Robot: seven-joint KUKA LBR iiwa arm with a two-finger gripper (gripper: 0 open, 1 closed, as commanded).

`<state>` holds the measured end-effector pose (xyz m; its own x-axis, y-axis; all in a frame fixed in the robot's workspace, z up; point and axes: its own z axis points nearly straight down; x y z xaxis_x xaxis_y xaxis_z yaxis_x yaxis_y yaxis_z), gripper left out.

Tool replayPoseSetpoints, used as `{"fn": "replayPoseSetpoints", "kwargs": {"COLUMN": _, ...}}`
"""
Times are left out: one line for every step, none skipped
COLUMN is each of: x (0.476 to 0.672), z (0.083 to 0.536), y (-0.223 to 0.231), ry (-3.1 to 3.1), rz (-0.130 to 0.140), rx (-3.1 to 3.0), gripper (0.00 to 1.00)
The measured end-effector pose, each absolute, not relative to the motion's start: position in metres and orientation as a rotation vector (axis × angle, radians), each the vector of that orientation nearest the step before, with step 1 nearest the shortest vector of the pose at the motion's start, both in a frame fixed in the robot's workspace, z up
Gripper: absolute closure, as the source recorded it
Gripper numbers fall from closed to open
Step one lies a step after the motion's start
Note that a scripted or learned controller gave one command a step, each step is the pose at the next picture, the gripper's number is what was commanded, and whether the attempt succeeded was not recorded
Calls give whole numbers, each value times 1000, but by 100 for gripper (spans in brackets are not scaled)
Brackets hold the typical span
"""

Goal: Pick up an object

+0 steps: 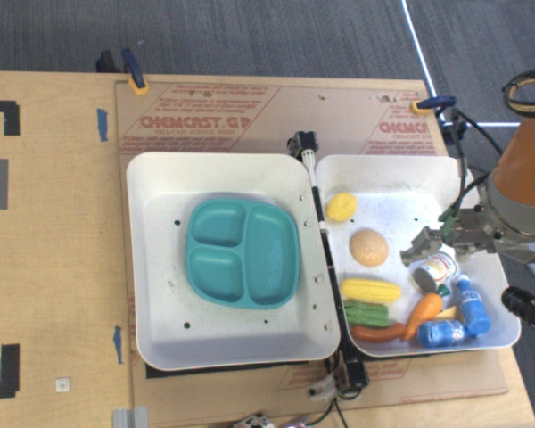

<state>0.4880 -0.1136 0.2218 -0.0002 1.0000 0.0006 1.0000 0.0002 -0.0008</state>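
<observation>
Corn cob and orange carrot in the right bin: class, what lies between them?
In the camera view, bare white bin floor separates the corn cob from the carrot; the green vegetable sits just below that gap.

The right bin (pixel 388 199) holds the things to pick: a yellow lemon (pixel 341 207) near its upper left and a tan bread roll (pixel 369 247) below it. Lower down lie a corn cob (pixel 369 290), a green pepper (pixel 366 312), a leaning carrot (pixel 423 315), a blue can (pixel 440 333) and a blue bottle (pixel 469 304).

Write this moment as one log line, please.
phase: reaching | gripper: over right bin, nothing held | nearest: small can | left bin: teal plate
</observation>
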Motion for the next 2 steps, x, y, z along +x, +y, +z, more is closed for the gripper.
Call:
{"fn": "replayPoseSetpoints", "kwargs": {"x": 481, "z": 86, "y": -167, "ry": -2149, "rz": -7, "rx": -2291, "gripper": 0}}
{"fn": "replayPoseSetpoints", "kwargs": {"x": 563, "z": 86, "y": -131, "ry": -2310, "rz": -5, "rx": -2133, "gripper": 0}}
